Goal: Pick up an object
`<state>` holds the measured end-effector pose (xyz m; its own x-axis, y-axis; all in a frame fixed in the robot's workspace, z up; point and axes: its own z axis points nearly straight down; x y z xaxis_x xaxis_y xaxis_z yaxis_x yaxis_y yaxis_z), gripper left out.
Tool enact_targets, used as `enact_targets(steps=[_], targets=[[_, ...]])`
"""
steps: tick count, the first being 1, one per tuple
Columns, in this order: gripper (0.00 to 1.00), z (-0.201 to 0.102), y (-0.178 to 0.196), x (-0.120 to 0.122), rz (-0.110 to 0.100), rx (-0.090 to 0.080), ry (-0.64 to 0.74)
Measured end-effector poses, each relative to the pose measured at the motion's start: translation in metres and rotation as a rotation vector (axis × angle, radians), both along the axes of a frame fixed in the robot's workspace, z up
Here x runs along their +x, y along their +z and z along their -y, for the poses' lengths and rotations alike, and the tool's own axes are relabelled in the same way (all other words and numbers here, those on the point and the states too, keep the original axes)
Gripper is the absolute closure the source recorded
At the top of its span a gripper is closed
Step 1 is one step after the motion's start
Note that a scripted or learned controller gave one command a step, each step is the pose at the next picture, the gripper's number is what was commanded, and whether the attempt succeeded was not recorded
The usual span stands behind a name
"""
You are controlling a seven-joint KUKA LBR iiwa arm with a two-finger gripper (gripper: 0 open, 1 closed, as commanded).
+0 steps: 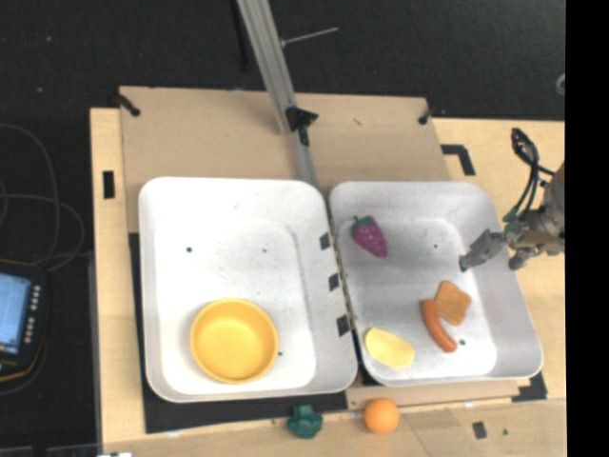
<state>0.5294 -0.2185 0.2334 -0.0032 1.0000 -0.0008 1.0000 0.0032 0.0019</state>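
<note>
The pick has not been made: every object lies loose on a bin floor or on the bench, and nothing sits between the fingers of the claw. The claw hangs at the right bin's right rim, about halfway along that edge, with one grey finger reaching in over the bin. Its fingers appear spread apart and bare, though the wrist is partly cut off there, so this is a judgement rather than a certainty.

Nearest to the claw is the orange bread-like piece, lying toward the bin's front right area, near but clearly apart from the fingers. Touching or just beside it, closer to the front edge, is the red sausage. The yellow wedge rests at the front left corner of the same bin, and the purple grape bunch lies near the back left, well apart from the claw.

The left bin holds a yellow bowl toward its front. An orange ball and a green toy sit on the bench's front edge, outside both bins.

What remains is the whole grasp: moving over a chosen object, descending, closing and lifting.
</note>
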Motion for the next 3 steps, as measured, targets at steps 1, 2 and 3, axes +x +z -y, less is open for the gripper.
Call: enact_targets(steps=[1, 2, 3], targets=[[0.00, 0.000, 0.000, 0.000, 0.000, 0.000, 0.000], [0.00, -0.008, -0.048, -0.005, -0.003, 0.000, -0.003], [0.00, -0.009, -0.090, -0.003, -0.004, 0.000, -0.005]])
